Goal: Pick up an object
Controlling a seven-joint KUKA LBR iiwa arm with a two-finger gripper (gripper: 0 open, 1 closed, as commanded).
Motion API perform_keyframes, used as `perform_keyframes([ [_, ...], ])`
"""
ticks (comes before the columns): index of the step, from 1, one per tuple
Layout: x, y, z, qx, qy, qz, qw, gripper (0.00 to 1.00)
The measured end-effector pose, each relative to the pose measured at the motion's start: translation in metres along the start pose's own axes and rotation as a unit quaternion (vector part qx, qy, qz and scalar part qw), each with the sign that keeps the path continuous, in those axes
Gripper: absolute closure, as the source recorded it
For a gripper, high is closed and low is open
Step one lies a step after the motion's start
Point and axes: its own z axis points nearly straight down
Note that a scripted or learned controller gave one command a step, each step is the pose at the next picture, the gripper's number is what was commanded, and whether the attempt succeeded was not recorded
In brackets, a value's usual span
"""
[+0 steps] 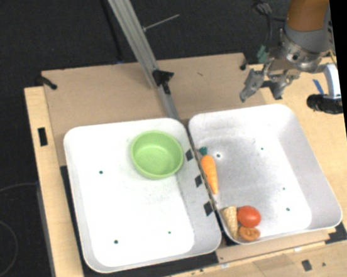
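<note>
Hovering beyond the far edge of the right bin point(289, 151), the pincer point(266, 84) looks spread and holds nothing. A descent could go wrong: the carrot point(209, 173), tomato point(249, 216) and neighbouring pieces hug the left wall and near corner, so fingers may strike the rim. The green bowl point(156, 154) sits in the left bin point(106, 207).

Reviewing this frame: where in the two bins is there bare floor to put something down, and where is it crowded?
Left bin: open floor left of and below the green bowl. Right bin: bare across the middle, top and right side. Crowded only along its left wall, where the carrot lies, and its lower left corner, holding the tomato and two smaller items. The tool hangs beyond the top rim.
</note>
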Motion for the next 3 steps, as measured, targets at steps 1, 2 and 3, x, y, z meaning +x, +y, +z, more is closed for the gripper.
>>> perform_keyframes([
  [1,0.0,0.0,0.0,0.0,0.0,0.0,1.0,0.0],
  [2,-0.007,-0.005,0.061,0.002,0.0,0.002,1.0,0.0],
  [3,-0.006,-0.003,0.103,0.002,0.0,0.001,1.0,0.0],
])
